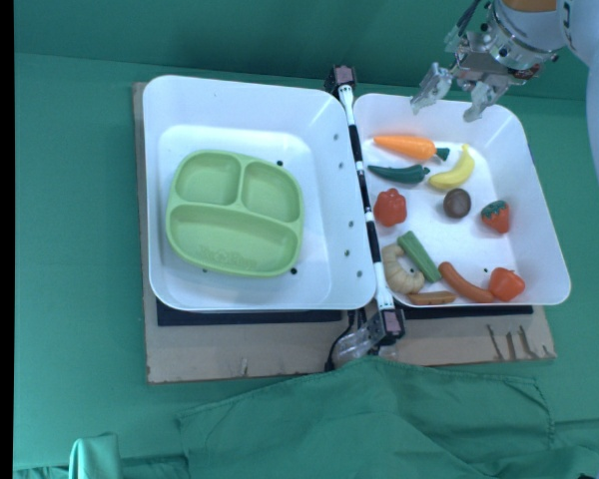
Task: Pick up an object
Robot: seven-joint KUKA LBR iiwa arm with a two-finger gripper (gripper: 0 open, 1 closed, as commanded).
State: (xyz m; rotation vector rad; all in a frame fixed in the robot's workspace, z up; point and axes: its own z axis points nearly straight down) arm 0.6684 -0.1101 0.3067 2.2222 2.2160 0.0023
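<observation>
Everything's draped in green cloth [70, 367], bench and backdrop alike, under pretty even light. A brown cardboard sheet [240, 352] lies flat on it, and a wrinkled fold of green fabric [379, 422] bunches along the bench's near edge.

the claw [452, 92] is hanging over the right bin's [541, 230] far edge; the carrot [406, 147] and banana [453, 171] are lying just nearer, the divided plate [236, 213] far left.

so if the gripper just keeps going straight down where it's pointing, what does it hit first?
Likely the far rim of the right bin, or bare floor just inside it. The gripper hangs open above that edge; the carrot lies nearer the camera. Depth is unclear.
</observation>
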